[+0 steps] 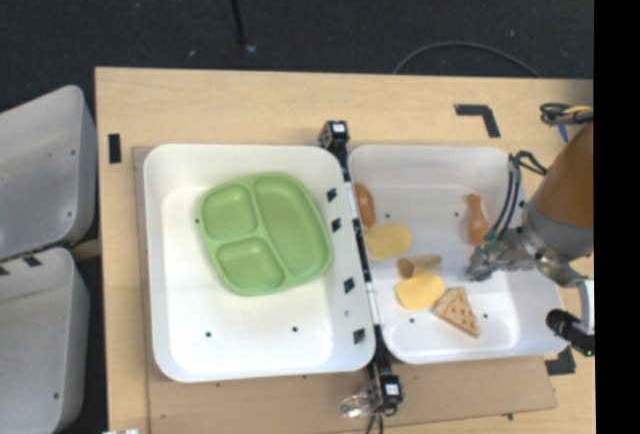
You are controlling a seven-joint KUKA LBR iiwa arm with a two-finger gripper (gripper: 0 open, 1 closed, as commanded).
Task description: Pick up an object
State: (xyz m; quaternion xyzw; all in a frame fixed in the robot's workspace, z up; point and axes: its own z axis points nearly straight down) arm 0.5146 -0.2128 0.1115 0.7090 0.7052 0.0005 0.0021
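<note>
1. Pizza slice (458,312) lies nearest in the right bin (430,164), beside a yellow disc (419,292).
2. Gripper (484,262) hangs low over the bin floor; finger state cannot be told.
3. Left bin (160,222) holds a green tray (265,234).

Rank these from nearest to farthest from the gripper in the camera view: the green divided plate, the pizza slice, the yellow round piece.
Measured from the gripper:
1. Pizza slice, just below-left of it in the right bin.
2. Yellow round piece, farther left in the same bin.
3. Green divided plate, over in the left bin.
</note>
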